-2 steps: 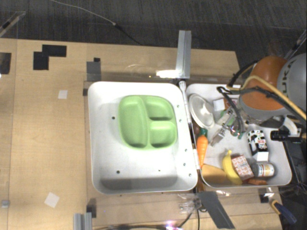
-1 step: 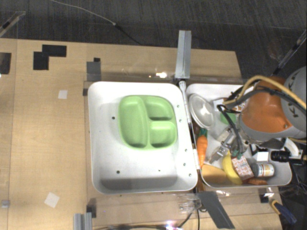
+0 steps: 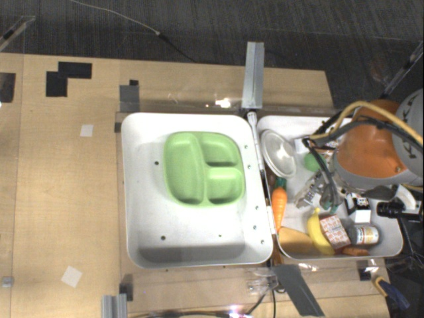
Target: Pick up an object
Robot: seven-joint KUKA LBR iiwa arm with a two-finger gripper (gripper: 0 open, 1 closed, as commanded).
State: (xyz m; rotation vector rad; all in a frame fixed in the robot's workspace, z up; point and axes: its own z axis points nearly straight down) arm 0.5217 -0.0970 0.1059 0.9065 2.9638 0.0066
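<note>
Two shallow white bins sit side by side on the wooden bench [image 3: 59, 197]. The left bin [image 3: 142, 177] holds one thing: a green divided tray [image 3: 202, 167] with three compartments, lying near the bin's middle with bare white floor all around it, widest toward the near edge.

The right bin [image 3: 391, 247] is crowded. Along the wall it shares with the left bin lie one metal ladle-like bowl [image 3: 278, 152] at the far end and one orange carrot [image 3: 279, 207] nearer the front, almost touching that wall. Further from the left bin, at the near edge, lie a yellow banana [image 3: 317, 234], a small patterned packet [image 3: 333, 230] resting on it, and a small can [image 3: 366, 234] just beyond. A bit of green [image 3: 310, 161] shows beside the ladle.

The arm [image 3: 368, 151] covers the right bin's far half. The gripper [image 3: 318, 194] hangs low between the carrot and the banana; nothing is visibly between its parts.
</note>
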